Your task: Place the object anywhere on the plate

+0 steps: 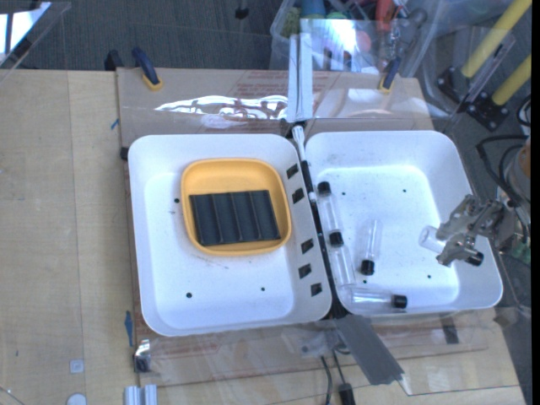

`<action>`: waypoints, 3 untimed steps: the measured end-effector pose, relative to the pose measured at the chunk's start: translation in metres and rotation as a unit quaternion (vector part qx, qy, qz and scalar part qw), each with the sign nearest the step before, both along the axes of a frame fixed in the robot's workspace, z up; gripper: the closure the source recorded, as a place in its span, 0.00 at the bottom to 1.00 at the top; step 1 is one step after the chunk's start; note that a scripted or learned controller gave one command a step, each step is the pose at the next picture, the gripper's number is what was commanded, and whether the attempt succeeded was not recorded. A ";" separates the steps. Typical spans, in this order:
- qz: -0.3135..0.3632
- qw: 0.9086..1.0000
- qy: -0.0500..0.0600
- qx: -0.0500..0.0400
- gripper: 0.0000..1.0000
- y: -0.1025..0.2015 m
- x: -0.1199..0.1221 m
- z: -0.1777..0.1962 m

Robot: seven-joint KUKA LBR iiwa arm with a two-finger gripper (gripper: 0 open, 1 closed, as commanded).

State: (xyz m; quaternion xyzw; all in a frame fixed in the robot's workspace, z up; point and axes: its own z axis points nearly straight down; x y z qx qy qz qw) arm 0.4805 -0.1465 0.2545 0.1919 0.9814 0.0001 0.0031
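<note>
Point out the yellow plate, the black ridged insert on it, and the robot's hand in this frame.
yellow plate (196, 178): camera view, bare upper-left rim.
black ridged insert (234, 218): camera view, middle of its top face.
hand (451, 245): camera view, between its fingertips, over the right bin's right side.

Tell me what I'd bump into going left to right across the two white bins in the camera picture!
Yellow square plate holding a black ridged block → clear plastic tube with a black cap by the divider → clear black-capped tube in the middle of the right bin → metal claw at the right bin's edge.
</note>
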 end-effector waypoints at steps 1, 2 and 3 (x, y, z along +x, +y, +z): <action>0.104 0.995 -0.001 -0.001 1.00 -0.035 0.002 0.056; 0.215 0.977 -0.002 -0.003 1.00 -0.076 0.028 0.149; 0.312 0.950 -0.002 -0.003 1.00 -0.077 0.102 0.182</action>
